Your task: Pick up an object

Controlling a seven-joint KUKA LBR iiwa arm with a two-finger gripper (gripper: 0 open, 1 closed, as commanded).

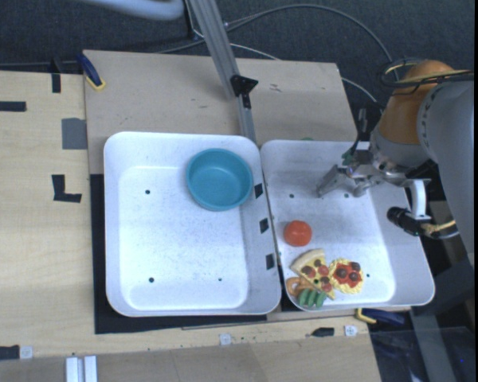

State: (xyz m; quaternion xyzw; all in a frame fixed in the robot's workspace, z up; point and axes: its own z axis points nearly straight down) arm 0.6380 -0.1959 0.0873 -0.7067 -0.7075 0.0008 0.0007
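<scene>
From where I stand, two white bins sit side by side on the wooden bench. The left bin [135, 253] holds a blue bowl [219, 179], upright, in its far right corner, close to the wall it shares with its neighbour. The rest of that bin's floor is speckled white with a few small dark dots.

The arm [430, 126], grey with its orange band, comes in from the right and reaches over the far part of the right bin [382, 245]. Its gripper [334, 186] hangs low over the bin floor near the far edge, its two grey fingers [328, 183] spread apart with nothing between them. I cannot tell whether the tips touch the floor.

Nearer to me in that same bin lie the things to pick. A small orange-red ball [297, 231] sits near the bin's left wall, well apart from the gripper. Just beyond it, in the near left corner, lies a toy pizza slice [311, 267] with red toppings, a yellow piece with red spots [346, 274] touching its right side, and a small green piece [310, 297] against the rim.

A slanted metal pole [223, 46] crosses above the bench at the far side.
</scene>
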